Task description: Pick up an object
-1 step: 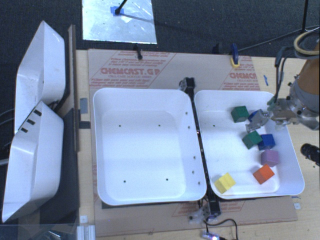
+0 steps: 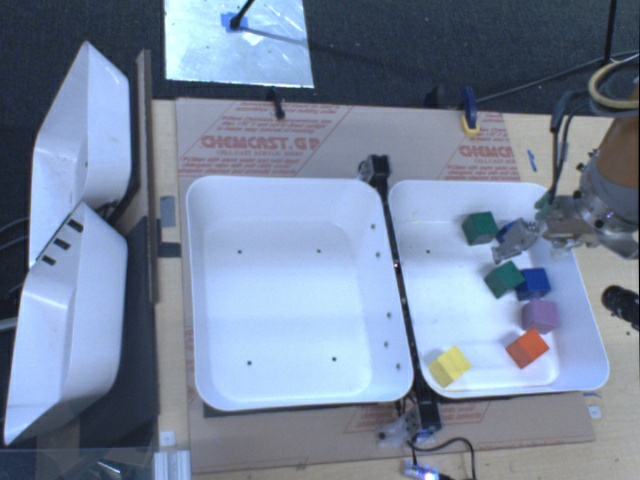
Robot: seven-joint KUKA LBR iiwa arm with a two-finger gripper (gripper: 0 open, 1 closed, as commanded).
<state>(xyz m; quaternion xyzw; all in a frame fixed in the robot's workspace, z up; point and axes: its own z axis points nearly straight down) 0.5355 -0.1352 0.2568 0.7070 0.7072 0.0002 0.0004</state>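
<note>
Several small blocks lie in the right bin (image 2: 430, 298). A green block (image 2: 480, 228) sits near its far side, with a dark green block (image 2: 504, 279) and a blue block (image 2: 534, 283) touching each other below it. Further toward the front are a purple block (image 2: 540, 315), an orange block (image 2: 527, 348) and a yellow block (image 2: 449, 365). My gripper (image 2: 512, 242) reaches in from the right, low over the bin, between the green block and the dark green block. A small bluish shape shows at its tip; I cannot make out what it is.
The left bin (image 2: 290, 298) adjoins the right bin along a black divider (image 2: 398, 278). Two white tubs (image 2: 75, 238) stand off the bench at the left. A shiny metal sheet (image 2: 238, 28) lies at the back. A yellow clamp (image 2: 468, 120) sits on the board's far edge.
</note>
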